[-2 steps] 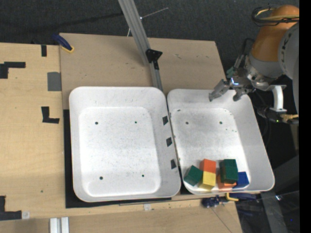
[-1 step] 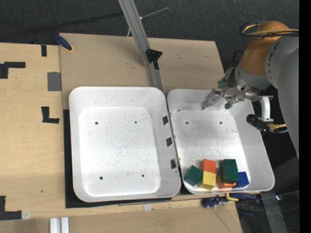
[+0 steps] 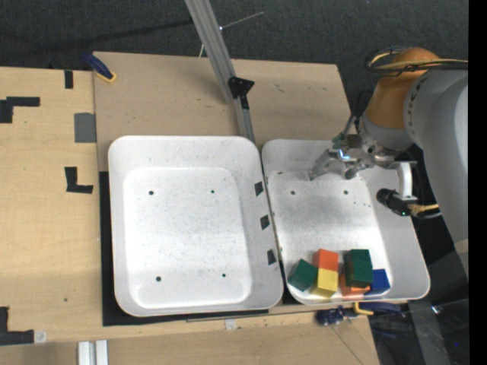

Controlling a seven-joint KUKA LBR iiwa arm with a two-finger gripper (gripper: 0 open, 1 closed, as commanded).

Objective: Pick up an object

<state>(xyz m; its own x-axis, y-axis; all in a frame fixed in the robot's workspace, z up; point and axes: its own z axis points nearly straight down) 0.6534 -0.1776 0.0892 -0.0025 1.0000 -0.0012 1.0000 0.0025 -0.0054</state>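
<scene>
- The blocks (image 3: 338, 272) lie in a tight row running left to right along the right bin's (image 3: 304, 204) near edge, well below the gripper (image 3: 340, 163).
- The gripper's fingers are blurred; its state cannot be told.
- The arm (image 3: 434, 128) is cut off at right.

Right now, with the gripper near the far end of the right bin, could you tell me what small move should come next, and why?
Probably carry the two-finger gripper toward the near end of the shallow white right bin, above the cluster of small coloured blocks. It sits at the bin's far end, well apart from the blocks, which are bunched against the near wall.
</scene>
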